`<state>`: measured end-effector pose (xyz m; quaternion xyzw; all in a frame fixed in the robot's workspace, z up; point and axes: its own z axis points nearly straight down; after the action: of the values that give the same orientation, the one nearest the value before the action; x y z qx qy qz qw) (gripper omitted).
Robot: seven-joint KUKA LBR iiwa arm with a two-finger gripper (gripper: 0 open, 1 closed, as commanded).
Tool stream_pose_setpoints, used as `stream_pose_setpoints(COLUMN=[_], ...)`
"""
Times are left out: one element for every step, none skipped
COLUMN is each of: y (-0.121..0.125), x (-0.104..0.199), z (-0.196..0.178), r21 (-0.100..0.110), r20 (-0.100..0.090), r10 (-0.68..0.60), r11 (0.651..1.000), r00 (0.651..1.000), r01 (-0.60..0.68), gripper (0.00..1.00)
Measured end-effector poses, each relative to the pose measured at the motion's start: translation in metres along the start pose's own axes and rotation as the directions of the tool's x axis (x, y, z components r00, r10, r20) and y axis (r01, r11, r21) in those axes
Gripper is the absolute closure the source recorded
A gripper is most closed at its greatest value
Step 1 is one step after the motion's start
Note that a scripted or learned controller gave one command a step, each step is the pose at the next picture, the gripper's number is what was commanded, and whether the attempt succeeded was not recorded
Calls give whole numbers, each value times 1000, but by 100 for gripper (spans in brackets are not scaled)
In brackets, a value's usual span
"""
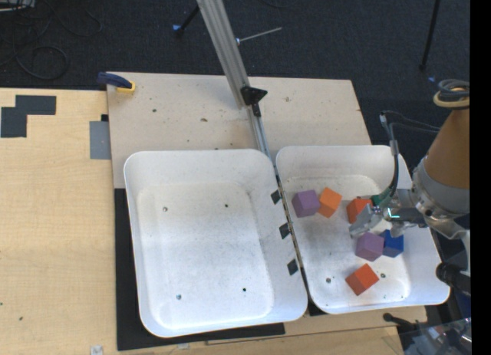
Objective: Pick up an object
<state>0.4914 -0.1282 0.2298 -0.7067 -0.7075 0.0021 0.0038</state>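
While the gripper is hanging low in the right bin, whether it is open or closed I cannot tell. It is hovering among cubes: a red cube just beside it, a purple cube and blue cube below. This looks like the reaching step; next it needs to settle squarely over one cube.

Even, bright light; soft faint shadows; slightly grainy, sharp throughout.
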Motion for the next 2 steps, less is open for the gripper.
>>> stream_pose_setpoints(y=[1, 1], x=[-1, -2], z=[-2, 62], r21=[-6, 2], r20=[1, 0], r10=[4, 2], r11=[1000, 1000], r00=[1000, 1000], r01=[-4, -2], gripper=[0, 0])
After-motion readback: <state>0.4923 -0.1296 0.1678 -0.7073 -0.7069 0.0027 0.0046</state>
